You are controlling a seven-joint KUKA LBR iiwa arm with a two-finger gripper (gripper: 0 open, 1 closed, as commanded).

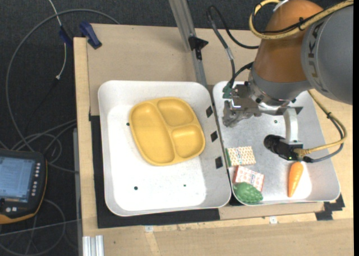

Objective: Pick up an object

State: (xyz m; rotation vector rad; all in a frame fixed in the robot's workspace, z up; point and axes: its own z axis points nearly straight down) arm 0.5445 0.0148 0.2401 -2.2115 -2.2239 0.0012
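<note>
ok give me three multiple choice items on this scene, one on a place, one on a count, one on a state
1. Where does the yellow divided plate lie?
A. in the left bin
B. in the right bin
C. on the floor

2. How many compartments does the plate have?
A. two
B. three
C. five

3. How does the toy carrot lie?
A. held in the gripper
B. loose on the floor of the right bin
C. on the plate

Answers:
1 A: the plate rests on the left bin, across the divide from the arm.
2 B: ridges split it into three wells.
3 B: the carrot lies in the right bin near its front corner, apart from the gripper, which is up at the bin's back left.
</note>
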